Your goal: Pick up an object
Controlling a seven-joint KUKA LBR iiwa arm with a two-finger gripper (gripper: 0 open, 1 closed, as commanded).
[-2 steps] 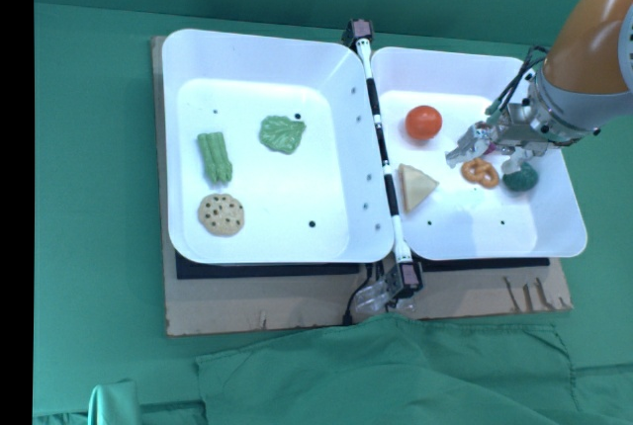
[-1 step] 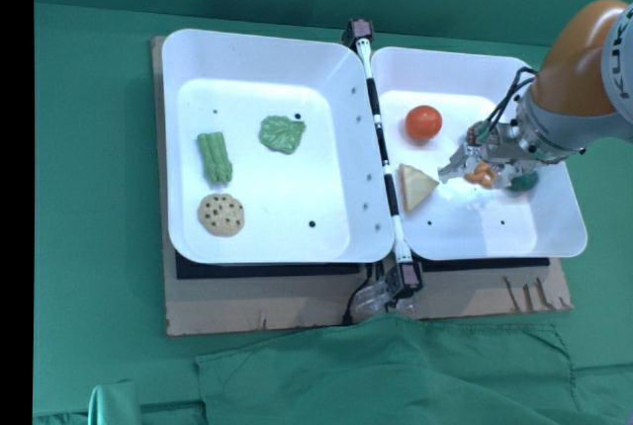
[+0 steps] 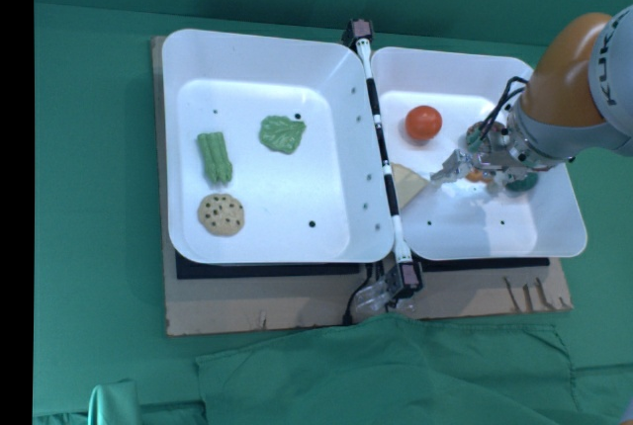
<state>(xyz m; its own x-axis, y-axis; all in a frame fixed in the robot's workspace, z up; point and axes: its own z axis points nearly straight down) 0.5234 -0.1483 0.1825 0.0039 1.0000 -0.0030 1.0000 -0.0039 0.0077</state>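
Landmark: the black-and-white striped divider bar (image 3: 381, 146) between the two shallow white plastic bins.

Near end, right of the bar: a pale yellow wedge, cheese-like (image 3: 405, 184), lies touching the bar on the floor of the right bin (image 3: 554, 235).

The hand (image 3: 473, 164) sits low in that bin, well right of the bar, just beyond the wedge. A finger (image 3: 445, 169) points toward the wedge, tip close to it but apart. Cannot tell whether the fingers are spread or closed; wrist clutter hides them. Nothing visible between them, so no hold. Small orange and green bits show under the wrist, unidentifiable.

Farther back, right of the bar: a round red-orange tomato-like ball (image 3: 423, 123), free, near the hand.

Left of the bar in the left bin (image 3: 188, 57), from near to far: a round tan chocolate-chip cookie (image 3: 221, 213), a green asparagus bundle (image 3: 215, 157), and a flat green lettuce leaf (image 3: 282, 132). All are well apart from the arm.

My guess is the target is the wedge or the ball. The wedge hugging the bar leaves little finger room on that side, so a slip is likely. The green-draped surface (image 3: 99, 215) carries both bins.
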